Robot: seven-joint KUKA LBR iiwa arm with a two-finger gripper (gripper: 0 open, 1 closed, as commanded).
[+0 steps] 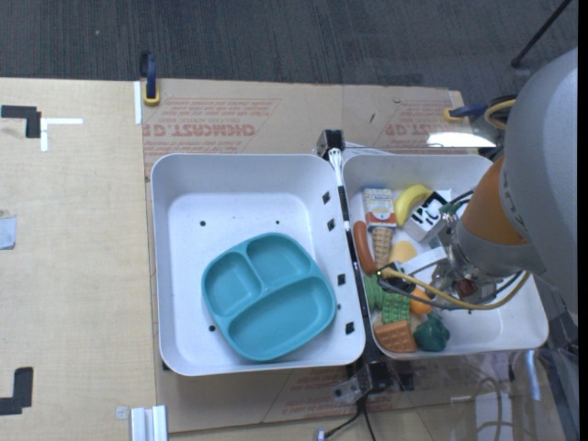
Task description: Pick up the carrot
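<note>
The carrot (419,308) shows as an orange piece near the front of the right bin (514,336), mostly hidden under the arm and a yellow cable. My gripper (435,290) hangs low over that spot, directly above or touching the orange piece; the wrist blocks the contact from sight. The grey arm with its orange band (491,214) covers the bin's right half.
Around the carrot lie a green leafy piece (376,294), a brown waffle-like piece (397,338), a dark green lump (432,335), a reddish sausage (365,246), a small carton (378,205) and a banana (411,200). A teal divided plate (268,294) sits in the left bin (184,246).
</note>
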